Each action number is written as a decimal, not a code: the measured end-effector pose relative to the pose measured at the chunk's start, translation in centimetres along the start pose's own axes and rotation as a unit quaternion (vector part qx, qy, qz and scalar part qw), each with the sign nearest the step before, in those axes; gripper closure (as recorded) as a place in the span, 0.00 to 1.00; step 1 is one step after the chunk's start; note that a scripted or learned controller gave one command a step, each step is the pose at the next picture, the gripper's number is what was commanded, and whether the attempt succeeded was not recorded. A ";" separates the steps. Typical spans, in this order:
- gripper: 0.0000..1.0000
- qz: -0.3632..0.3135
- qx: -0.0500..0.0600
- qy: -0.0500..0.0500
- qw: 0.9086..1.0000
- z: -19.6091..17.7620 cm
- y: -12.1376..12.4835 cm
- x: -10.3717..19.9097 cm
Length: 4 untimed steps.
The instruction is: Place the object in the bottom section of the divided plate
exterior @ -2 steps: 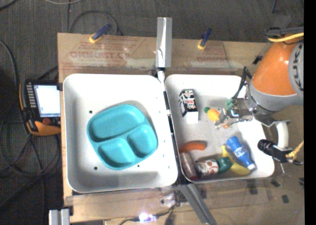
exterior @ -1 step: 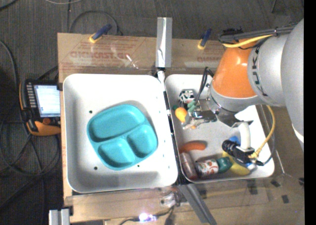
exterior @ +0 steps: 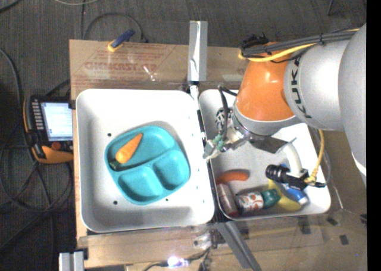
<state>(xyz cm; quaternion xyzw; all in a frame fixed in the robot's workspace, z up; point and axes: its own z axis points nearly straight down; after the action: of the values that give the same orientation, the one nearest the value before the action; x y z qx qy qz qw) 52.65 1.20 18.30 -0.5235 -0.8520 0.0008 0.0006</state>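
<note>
Toys (exterior: pixel 262 195) are piled near the gripper (exterior: pixel 209 149) (finger state cannot be told); one should be grasped centrally for the divided plate (exterior: pixel 149 165).

The arm (exterior: pixel 333 79) is bulky, smooth and light grey, with dark "KUKA" lettering on its side. A glossy orange band (exterior: pixel 265 88) rings it above the wrist. Yellow and black cables (exterior: pixel 280 49) run along its top.
</note>
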 end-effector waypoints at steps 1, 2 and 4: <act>1.00 -0.001 -0.001 -0.001 1.000 -7.1 1.1 2.4; 1.00 0.058 0.001 -0.001 0.998 0.0 -0.7 -3.6; 1.00 0.240 0.001 -0.001 0.971 -3.0 -7.9 -14.1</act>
<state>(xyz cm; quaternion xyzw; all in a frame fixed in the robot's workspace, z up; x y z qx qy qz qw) 52.02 -14.91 21.27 -0.7125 -0.7017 0.0022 -0.0003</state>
